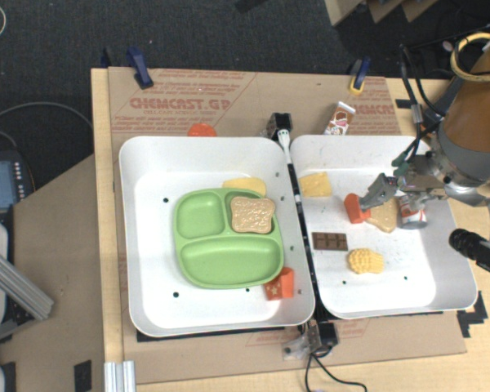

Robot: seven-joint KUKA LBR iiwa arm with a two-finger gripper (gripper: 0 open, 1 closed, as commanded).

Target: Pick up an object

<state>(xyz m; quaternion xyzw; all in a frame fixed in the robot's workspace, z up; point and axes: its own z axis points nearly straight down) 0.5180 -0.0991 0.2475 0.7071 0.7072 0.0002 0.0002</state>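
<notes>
In the right white bin [441,288], a yellow corn-shaped toy [365,260] and a flat brown chocolate bar [329,241] are seen lying nearest. Just beyond them, the two-finger gripper [389,193] is seen low with its fingers spread, over a tan bread-like slice [384,216] and beside a small orange block [355,208]. Nothing is seen held between the fingers, so the pick is judged not yet made; closing and lifting are left.

Jaws [381,196] perhaps over toast [384,217]
</notes>
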